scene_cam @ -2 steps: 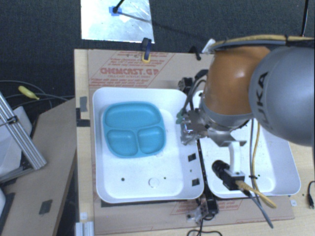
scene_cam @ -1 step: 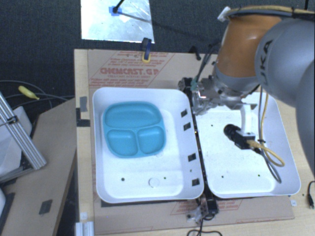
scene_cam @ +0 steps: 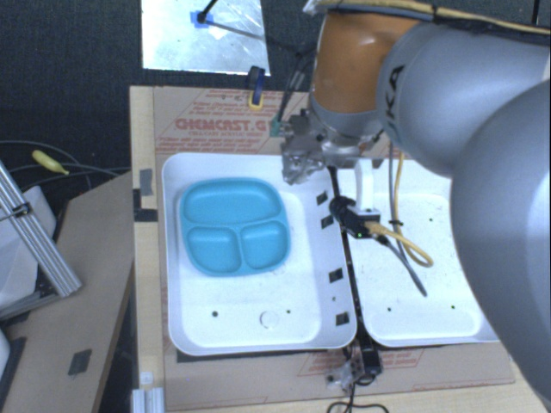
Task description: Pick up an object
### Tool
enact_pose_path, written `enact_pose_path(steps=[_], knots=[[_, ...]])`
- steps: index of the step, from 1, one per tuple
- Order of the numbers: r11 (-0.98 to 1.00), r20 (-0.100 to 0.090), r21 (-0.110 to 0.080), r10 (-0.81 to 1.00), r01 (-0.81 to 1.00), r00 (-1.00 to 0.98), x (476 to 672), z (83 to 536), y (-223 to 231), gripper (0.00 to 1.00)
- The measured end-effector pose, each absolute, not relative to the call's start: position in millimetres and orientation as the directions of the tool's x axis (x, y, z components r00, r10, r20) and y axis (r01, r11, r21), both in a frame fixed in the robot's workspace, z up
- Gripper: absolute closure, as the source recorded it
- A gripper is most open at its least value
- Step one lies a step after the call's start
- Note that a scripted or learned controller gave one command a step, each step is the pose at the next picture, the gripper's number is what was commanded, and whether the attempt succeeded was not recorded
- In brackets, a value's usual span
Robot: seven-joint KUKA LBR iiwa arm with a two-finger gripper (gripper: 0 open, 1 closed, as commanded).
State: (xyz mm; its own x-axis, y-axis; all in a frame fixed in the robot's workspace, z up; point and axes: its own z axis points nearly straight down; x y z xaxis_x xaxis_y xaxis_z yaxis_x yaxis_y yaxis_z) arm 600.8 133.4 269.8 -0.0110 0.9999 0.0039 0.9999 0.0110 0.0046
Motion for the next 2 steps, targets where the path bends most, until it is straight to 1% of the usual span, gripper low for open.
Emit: enact_pose_path(steps=[1, 2], knots=[[0.003, 0.003, 0.016, 1.0, 1.0, -0.003, 584.7, 388.3, 111.2, 1.0], [0.013, 0.007, 0.008, 1.0, 1.0, -0.013, 652.3, 423.5, 237.6, 1.0]])
